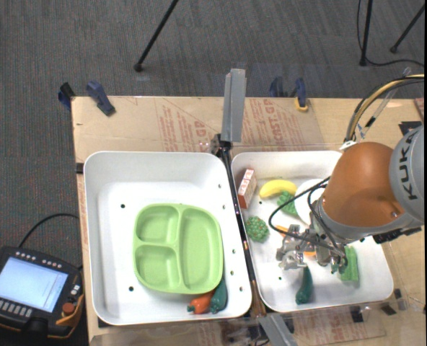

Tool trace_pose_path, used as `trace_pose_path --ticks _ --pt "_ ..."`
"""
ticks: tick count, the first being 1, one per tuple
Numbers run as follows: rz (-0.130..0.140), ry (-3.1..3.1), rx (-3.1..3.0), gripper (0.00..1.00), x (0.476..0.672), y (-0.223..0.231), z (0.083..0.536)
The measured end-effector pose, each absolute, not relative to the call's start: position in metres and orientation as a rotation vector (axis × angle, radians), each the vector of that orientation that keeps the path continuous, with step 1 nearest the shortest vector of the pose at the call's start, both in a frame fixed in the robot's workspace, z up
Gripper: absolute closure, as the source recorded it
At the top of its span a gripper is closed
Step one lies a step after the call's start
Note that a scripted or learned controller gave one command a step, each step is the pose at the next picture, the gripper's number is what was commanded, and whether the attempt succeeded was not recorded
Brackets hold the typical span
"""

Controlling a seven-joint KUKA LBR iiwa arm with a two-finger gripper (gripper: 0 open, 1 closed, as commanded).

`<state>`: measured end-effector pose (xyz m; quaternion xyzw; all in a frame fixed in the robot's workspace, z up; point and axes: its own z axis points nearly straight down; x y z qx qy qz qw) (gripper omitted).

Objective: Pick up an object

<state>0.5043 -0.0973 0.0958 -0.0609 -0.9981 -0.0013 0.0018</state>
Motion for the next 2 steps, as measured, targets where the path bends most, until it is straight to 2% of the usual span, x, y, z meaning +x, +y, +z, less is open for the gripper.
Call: trace_pose_path --ticks 1,2 --pt "-0.004 -3.131 -0.190 0.00 0.5040 -0.0971 0.0954" --pt "-0.002 -3.101 -0.491 0.00 0.5101 -0.0959 0.0862"
